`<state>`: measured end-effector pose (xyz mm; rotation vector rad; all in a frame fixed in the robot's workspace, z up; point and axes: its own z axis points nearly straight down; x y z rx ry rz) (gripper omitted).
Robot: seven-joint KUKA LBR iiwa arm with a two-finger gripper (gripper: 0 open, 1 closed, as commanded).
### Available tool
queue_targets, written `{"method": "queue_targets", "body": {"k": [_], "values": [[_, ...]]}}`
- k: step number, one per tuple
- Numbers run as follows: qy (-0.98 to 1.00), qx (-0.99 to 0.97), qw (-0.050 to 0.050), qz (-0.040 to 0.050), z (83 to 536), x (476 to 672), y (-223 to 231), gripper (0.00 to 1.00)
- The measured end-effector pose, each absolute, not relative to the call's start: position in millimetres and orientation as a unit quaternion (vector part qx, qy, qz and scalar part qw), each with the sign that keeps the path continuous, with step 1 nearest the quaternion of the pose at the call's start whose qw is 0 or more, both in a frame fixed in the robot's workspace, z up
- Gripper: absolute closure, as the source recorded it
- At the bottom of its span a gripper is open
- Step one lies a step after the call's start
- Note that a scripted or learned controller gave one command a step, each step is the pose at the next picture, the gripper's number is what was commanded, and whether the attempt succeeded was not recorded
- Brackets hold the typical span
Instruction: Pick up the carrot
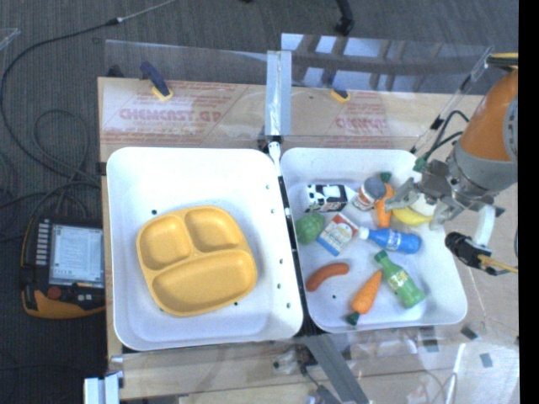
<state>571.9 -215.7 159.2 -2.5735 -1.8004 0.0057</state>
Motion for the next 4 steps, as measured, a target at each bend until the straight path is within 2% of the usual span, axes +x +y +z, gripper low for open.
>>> {"method": "queue_targets", "body": {"k": [1,2,3,4], "values": [[-0.484,-0.875,0.004,-0.0024,98.9,595.7,-203.7,0.0],[-0.676,-0.737,-0.006,-0.0014,90.2,600.0,-160.2,0.0],[-0.676,-0.737,-0.006,-0.0028,100.3,600.8,-159.9,1.0],[-0.64,-0.768,0.0,0.0013,226.2,581.4,-119.9,1.0]]}}
